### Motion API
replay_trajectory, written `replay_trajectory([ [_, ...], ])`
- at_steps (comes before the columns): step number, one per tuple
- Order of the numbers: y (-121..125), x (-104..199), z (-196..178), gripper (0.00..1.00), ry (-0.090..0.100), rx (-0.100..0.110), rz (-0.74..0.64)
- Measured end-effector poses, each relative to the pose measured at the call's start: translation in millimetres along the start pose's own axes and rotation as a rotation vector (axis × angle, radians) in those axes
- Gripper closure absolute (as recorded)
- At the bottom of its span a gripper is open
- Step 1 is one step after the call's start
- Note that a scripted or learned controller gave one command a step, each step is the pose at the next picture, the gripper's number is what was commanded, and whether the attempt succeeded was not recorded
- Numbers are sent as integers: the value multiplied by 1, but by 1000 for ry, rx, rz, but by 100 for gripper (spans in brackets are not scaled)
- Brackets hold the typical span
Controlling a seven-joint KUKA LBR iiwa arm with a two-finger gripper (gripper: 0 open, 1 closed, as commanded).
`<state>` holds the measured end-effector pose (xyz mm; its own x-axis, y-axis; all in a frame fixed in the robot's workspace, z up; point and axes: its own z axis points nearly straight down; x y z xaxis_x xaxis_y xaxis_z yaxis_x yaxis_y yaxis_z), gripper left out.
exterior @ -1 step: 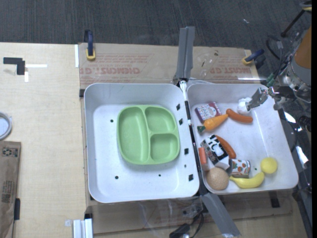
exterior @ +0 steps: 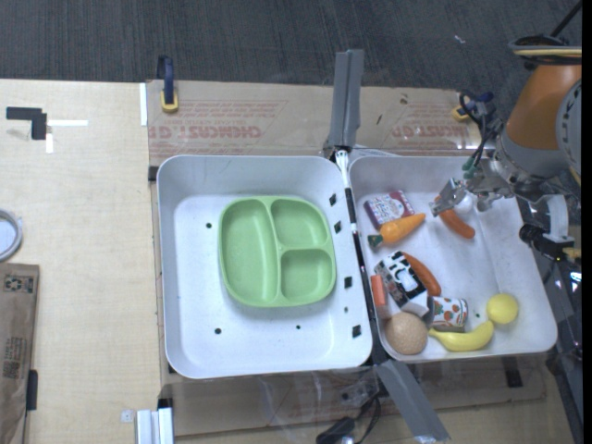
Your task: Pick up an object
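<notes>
Camera view: tan bench point(exterior: 83, 211) w/ two white bins point(exterior: 176, 248), dark carpet point(exterior: 231, 17) behind; end effector point(exterior: 453, 202) state unclear.

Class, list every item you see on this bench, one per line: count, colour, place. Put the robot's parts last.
Bins: two, white, side by side.
Divided plate: one, green, left bin.
Carrot: one, orange, right bin, upper middle.
Sausage: one, red-orange, right bin, below the gripper.
Lemon: one, yellow, right bin, lower right.
Banana: one, yellow, right bin, front.
Egg: one, tan, right bin, front.
Clamp: one, blue and yellow, bench rear.
Gripper: one, grey, over right bin.
</notes>
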<state>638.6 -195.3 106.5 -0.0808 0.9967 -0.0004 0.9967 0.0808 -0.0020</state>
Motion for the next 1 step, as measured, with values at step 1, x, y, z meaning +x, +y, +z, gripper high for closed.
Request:
replay_trajectory([
  [1,0,0,-9,100,-2,1,-3],
])
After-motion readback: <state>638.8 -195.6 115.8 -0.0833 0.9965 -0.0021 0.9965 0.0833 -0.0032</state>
